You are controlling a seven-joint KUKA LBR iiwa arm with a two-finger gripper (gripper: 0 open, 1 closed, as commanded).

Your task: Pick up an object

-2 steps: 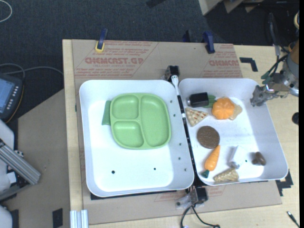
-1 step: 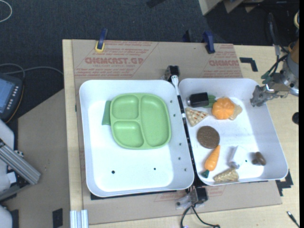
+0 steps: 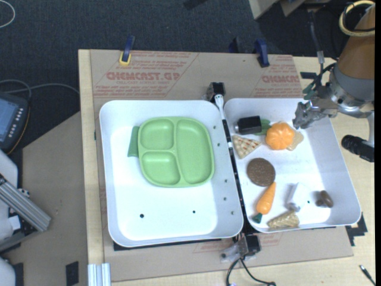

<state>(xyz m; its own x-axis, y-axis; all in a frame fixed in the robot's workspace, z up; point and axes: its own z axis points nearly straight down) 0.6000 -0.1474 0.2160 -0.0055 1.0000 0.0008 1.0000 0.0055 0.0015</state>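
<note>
Hand [image 3: 302,117] hovers just beside round orange fruit [image 3: 280,136]; finger state unreadable. Nothing lifted; descent, grasp, raise all remain.

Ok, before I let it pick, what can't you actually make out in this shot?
- Gripper fingers: too small and dark in the camera view to read.
- Arm: cut off by the right edge.
- Small grey item and brown item in the right bin: too small to identify.
- Green object: mostly hidden under the green divided plate.
</note>
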